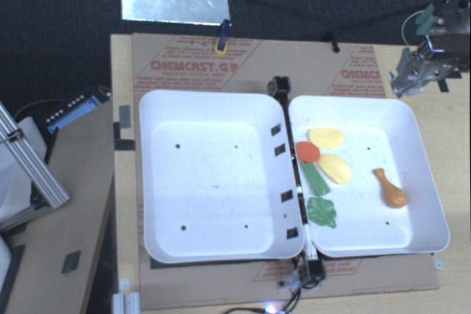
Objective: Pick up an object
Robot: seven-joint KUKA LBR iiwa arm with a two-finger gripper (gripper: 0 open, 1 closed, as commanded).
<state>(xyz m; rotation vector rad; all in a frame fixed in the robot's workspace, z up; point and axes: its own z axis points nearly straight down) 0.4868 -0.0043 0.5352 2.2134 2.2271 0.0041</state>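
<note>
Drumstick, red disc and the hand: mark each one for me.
drumstick [389, 187], camera view, on its thick brown end.
red disc [307, 151], camera view, on its middle.
hand [409, 81], camera view, at its tip, above the right bin's far corner.

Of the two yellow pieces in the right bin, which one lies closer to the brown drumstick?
The lower yellow piece, below the red piece; the upper yellow piece sits farther from the drumstick.

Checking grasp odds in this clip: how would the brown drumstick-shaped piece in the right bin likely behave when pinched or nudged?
The drumstick looks like smooth moulded plastic, so probably stiff and light, perhaps slippery. Its rounded bulb and thin neck suggest it could roll or pivot if nudged. It lies apart from the other pieces, and the gripper is beyond the right bin.
</note>
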